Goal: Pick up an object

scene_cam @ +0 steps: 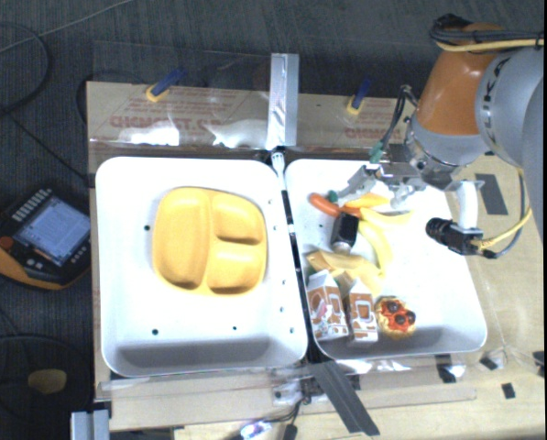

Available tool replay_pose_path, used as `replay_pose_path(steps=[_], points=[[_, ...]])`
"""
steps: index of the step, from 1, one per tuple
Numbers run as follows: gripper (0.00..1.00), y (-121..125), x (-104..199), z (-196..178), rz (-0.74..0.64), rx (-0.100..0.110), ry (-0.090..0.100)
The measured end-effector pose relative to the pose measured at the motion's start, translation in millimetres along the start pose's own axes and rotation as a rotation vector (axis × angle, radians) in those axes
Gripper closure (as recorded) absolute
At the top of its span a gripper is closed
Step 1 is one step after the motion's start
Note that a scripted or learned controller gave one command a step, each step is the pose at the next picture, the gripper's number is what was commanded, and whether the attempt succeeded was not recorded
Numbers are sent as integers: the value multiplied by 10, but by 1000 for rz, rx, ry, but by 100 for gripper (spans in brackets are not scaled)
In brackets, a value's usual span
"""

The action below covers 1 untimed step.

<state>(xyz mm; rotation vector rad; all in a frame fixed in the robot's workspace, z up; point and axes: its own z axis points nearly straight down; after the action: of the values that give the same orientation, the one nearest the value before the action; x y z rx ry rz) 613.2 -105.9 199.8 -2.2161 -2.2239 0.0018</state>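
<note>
With the gripper (381,187) low over the banana (374,229) and carrot (324,204) (its finger state cannot be told), one item should be singled out before closing

Dark grey carpet floor (35,90) under a wooden bench (520,337)

Cardboard sheet (177,117): faint red printing under clear plastic, too blurred to read.
Two small cartons (340,308): brown-and-white printed fronts, lettering not legible.
Handheld screen unit (46,232): display lit, no characters readable.
</note>
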Motion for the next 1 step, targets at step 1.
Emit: replay_pose_path(steps=[1], points=[[0, 516, -274, 944, 34, -24, -8]])
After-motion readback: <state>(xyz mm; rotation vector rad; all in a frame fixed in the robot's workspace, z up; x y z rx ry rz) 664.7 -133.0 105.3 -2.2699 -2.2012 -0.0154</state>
